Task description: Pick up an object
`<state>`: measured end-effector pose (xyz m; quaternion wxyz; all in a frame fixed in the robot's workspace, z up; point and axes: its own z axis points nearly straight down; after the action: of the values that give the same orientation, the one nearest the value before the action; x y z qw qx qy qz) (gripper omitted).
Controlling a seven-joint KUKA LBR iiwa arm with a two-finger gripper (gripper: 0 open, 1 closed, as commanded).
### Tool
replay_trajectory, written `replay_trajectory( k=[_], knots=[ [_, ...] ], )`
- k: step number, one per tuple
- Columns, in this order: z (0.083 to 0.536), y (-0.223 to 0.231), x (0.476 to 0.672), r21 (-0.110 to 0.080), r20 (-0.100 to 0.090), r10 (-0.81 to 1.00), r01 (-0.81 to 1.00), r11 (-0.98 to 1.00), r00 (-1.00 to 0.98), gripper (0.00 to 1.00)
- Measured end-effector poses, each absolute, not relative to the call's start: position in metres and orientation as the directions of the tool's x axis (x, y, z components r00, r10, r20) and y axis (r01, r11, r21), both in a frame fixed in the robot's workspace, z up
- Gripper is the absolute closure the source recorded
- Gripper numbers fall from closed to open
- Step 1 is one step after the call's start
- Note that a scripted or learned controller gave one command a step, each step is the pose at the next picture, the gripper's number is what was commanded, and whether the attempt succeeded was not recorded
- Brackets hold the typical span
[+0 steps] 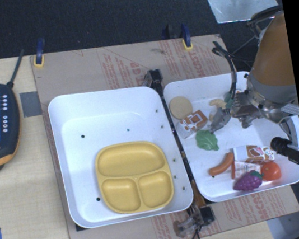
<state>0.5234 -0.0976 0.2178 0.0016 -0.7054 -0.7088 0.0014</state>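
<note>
**Q:** Where is the gripper, and what is it doing?

**A:** The gripper (221, 119) sits low over the right bin (207, 194), near the bin's upper middle. The arm (273, 61) reaches in from three o'clock, grey with an orange band above the wrist. Its two fingers stand apart, with nothing visible between them, so it holds nothing.

**Q:** What is there to pick up?

**A:** The right bin holds small toy foods. Closest is a green leafy piece (207, 140), lying at about seven o'clock from the fingertips, just beside them. A small printed carton (193, 121) lies at nine o'clock, near the tips. A round tan disc (181, 107) is at ten o'clock, a little farther.

**Q:** And the rest?

**A:** Toward five and six o'clock from the gripper, well apart, lie a sausage (221, 165), a purple grape bunch (247, 182), a red tomato (270, 171) and a flat packet (253, 153). The sausage's long axis runs from eight o'clock up to two o'clock.

**Q:** What about the other bin?

**A:** The left bin (107, 103) holds a yellow divided tray (133, 176), far off at eight o'clock.

**Q:** Which way should the next move go?

**A:** My judgement: the green piece is the likeliest target. The gripper would need a short shift toward seven o'clock and a descent before closing. The carton touches or nearly touches that piece, so the fingers could catch both
</note>
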Motion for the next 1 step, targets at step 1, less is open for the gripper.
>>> replay_trajectory(
  k=[1],
  knots=[
    [0.1122,-0.0988,0.5658,-0.007,0.0,1.0,1.0,0.006,-0.006,0.0]
  ],
)
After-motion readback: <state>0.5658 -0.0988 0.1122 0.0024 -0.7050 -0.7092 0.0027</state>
